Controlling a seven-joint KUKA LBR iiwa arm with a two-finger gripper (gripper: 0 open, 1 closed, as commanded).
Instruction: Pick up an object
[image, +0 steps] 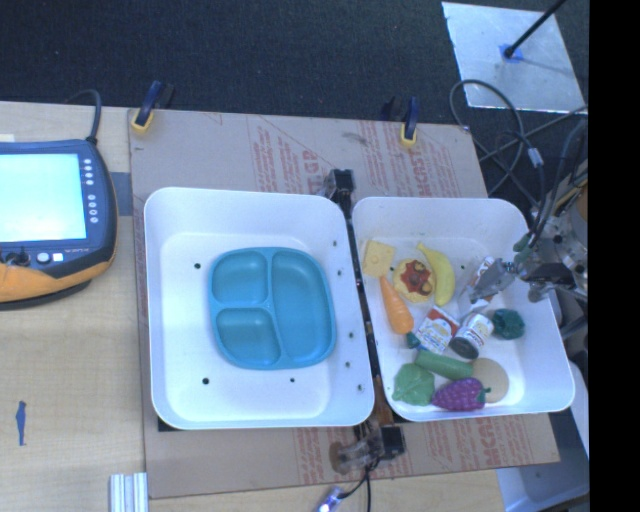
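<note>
One bottle (474, 335) just below jaws (489, 272).

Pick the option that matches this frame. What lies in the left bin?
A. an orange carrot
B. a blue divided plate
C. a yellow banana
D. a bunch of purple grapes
B: the blue divided plate lies alone in the left bin, while the banana, grapes and carrot all lie in the right bin.
</note>
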